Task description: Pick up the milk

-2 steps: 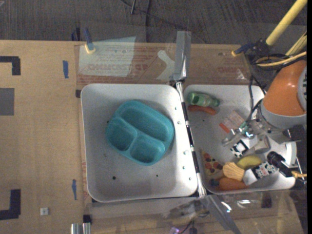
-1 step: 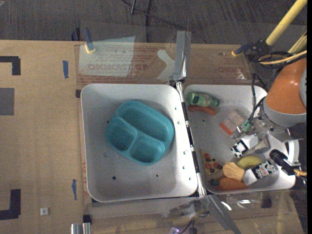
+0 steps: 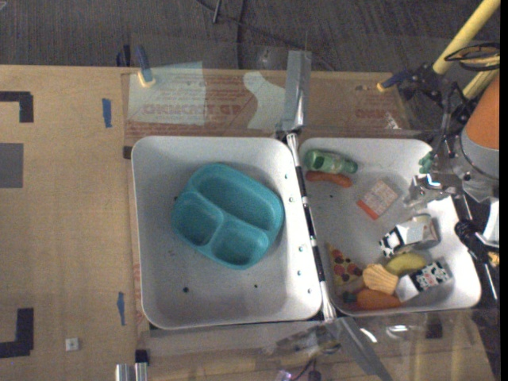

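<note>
A: Where was the milk?

B: The milk [image 3: 432, 276] lay in the right bin [image 3: 397, 151], low in the frame's right side, a small carton with black cow patches. It touched the banana [image 3: 406, 262], which sat just up and left of it. A second carton [image 3: 410, 235], white with a dark end, lay just above the banana.

A: And the gripper?

B: The gripper [image 3: 429, 182] hung at the right bin's upper right, well apart from the milk. How far it was open could not be told, and nothing was seen in its hold. The arm [image 3: 482, 133] came in from the right edge, orange at the wrist.

A: Any writing to read?

B: Red print ran across the cardboard [image 3: 238, 101] above the bins, too blurred to read. The flat packet [image 3: 378, 198] with an orange edge near the bin's middle had no readable label.

A: What else was there?

B: A green bottle [image 3: 332, 162] lay at the bin's upper left with a sausage [image 3: 329, 178] just below it. A pizza slice [image 3: 343, 267], a chip [image 3: 380, 278] and a carrot [image 3: 376, 298] crowded the lower edge. The left bin [image 3: 159, 292] held a teal tray [image 3: 228, 214] with compartments.
</note>
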Motion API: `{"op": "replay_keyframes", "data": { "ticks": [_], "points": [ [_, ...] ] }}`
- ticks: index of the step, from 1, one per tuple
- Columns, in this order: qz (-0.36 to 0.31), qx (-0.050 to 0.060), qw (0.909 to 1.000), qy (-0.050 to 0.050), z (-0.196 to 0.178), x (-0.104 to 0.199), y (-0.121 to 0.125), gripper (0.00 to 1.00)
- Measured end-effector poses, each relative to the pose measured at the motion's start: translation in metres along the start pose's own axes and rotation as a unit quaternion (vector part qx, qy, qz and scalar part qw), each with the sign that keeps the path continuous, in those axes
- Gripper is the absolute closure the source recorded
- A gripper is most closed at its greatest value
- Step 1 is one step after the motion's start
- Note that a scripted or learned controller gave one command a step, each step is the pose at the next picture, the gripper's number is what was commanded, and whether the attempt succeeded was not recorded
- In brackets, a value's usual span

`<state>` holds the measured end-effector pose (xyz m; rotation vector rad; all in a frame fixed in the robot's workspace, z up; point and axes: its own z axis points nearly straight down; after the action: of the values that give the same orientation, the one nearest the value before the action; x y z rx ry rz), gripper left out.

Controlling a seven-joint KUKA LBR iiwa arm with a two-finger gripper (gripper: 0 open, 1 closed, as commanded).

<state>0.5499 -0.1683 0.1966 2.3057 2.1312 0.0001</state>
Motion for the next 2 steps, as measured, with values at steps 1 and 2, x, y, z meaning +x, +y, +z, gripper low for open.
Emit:
{"op": "replay_keyframes", "data": {
  "ticks": [1, 2],
  "points": [
    [0.000, 0.000, 1.0000, 0.000, 0.000, 0.000, 0.000, 0.00],
    [-0.085, 0.001, 0.9964, 0.001, 0.064, -0.048, 0.019, 0.00]
  ]
}}
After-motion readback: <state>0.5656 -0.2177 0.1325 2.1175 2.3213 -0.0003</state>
